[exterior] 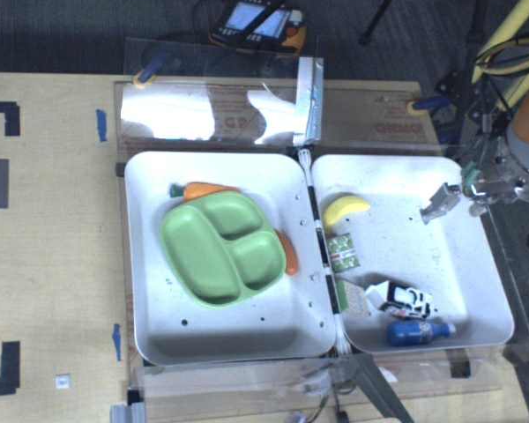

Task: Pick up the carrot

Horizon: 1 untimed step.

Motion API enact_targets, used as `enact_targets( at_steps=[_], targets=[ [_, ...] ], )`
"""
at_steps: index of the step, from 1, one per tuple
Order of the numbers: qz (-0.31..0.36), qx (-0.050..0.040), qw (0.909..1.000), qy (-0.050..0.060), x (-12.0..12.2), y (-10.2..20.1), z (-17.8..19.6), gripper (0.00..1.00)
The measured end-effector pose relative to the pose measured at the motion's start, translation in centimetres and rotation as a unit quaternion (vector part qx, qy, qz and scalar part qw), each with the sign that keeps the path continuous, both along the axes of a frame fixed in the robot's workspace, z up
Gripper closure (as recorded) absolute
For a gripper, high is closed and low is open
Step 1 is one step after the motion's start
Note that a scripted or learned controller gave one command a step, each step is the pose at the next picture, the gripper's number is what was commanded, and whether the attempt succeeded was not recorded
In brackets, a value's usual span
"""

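The carrot point(208, 189), orange with a green top at its left end, lies in the left bin point(150, 324) along the far edge of a green divided plate point(222, 247), which partly hides it. A second orange piece point(288, 254) pokes out at the plate's right edge; I cannot tell whether it belongs to the same carrot. My gripper point(439, 203) hangs over the right bin point(485, 280), near its right side, far from the carrot. Nothing shows in its grasp.
The right bin holds a yellow banana-shaped toy point(345, 208), a small green-and-white can point(341, 253), a black-and-white object point(409, 300) and a blue bottle point(420, 330). A divider point(319, 236) runs between the bins. A clear panel point(212, 104) stands behind them.
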<state>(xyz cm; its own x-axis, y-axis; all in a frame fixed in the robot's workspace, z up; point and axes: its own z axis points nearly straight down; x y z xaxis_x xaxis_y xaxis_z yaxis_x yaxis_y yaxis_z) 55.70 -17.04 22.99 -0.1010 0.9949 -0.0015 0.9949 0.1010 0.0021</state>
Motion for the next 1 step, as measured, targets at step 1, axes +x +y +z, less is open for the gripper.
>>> enact_targets(
  at_steps=[1],
  targets=[
    [0.136,0.0004,0.9907,0.001,-1.1,6.38,-12.51,0.0]
  ],
)
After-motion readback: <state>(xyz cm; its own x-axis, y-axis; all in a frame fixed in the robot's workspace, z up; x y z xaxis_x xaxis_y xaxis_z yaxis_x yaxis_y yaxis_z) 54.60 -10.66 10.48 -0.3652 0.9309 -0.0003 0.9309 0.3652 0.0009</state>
